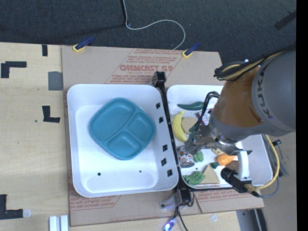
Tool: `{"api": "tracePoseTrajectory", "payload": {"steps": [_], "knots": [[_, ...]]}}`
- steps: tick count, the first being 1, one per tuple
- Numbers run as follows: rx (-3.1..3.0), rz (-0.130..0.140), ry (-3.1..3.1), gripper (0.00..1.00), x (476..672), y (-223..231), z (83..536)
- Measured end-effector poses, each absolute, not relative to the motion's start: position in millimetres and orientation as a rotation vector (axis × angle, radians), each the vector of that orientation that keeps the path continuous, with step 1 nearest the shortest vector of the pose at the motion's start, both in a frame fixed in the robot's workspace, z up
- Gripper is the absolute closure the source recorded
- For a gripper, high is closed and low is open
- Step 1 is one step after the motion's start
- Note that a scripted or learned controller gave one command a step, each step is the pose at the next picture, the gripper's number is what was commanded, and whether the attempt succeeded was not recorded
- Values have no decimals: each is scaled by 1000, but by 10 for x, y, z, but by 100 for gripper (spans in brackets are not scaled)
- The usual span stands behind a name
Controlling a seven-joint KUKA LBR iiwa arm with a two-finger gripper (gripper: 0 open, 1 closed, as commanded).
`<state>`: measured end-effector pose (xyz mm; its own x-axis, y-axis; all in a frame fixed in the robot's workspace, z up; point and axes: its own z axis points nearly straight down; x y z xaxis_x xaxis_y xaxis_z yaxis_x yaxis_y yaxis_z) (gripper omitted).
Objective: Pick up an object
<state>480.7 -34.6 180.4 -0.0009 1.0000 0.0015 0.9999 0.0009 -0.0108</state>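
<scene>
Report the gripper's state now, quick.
Gripper: low in the right bin, next to the banana; open or closed cannot be told from this view.

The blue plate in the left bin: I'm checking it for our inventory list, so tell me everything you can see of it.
The blue plate is a teal, rounded-square tray that looks like smooth plastic, moulded into three compartments: one large and two smaller. It lies flat, face up, turned so its corners point like a diamond. It rests on the floor of the left bin, in the upper middle. Nothing lies on it or touches it besides the bin floor, and it looks whole and clean.
</scene>
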Motion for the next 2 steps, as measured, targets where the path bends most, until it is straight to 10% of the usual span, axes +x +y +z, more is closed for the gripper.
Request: {"api": "tracePoseTrajectory", "payload": {"steps": [1,2], "knots": [[-2222,-3,-2225,100,4844,-401,2674],[-2207,8,-2226,100,4853,468,2173]]}}
